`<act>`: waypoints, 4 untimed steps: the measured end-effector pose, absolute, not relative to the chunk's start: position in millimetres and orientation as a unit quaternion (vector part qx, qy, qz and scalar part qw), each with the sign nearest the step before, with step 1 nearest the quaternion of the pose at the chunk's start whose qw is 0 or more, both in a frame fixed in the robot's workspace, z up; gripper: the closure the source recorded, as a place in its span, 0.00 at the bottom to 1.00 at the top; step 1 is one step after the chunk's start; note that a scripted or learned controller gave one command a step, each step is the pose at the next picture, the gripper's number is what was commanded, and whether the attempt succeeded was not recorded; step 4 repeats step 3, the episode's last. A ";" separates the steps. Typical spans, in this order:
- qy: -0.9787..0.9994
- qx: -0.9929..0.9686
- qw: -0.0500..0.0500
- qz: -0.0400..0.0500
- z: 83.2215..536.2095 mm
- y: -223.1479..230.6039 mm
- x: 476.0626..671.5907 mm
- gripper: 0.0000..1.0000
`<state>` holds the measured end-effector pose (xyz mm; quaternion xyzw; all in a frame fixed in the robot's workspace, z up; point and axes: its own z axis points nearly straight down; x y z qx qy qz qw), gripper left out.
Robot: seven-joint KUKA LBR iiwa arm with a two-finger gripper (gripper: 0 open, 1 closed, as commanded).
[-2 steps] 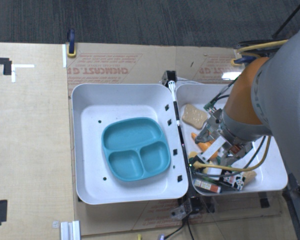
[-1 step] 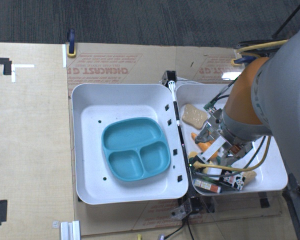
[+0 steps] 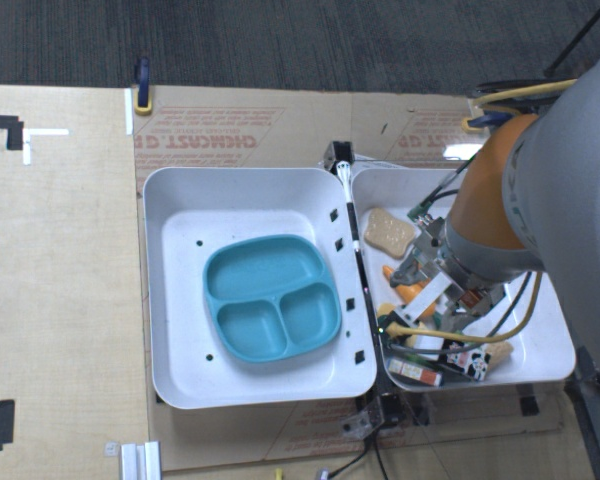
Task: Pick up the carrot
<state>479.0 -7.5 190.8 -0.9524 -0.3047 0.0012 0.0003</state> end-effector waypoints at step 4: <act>-0.305 -0.952 0.000 0.001 190.8 -7.5 479.0 0.00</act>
